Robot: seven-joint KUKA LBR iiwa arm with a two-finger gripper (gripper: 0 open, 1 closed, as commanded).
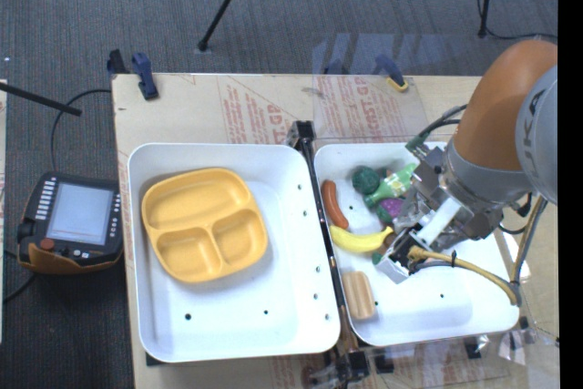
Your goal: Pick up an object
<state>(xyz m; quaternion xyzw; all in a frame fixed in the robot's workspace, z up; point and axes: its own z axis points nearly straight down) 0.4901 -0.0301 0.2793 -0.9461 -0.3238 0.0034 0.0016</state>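
We see claw low in right bin, close by banana and purple piece; we cannot tell claw state. Sausage, broccoli, bun nearby. Plate in left bin.

We see a yellow three-compartment plate lying flat, right side up, in the left bin, toward its left side. In the right bin, a reddish-brown sausage lies along the left wall, and a yellow banana just below it curves rightward. A dark green broccoli sits nearer the top, with a light green piece and a purple piece beside it. A tan bun lies near the lower left corner.
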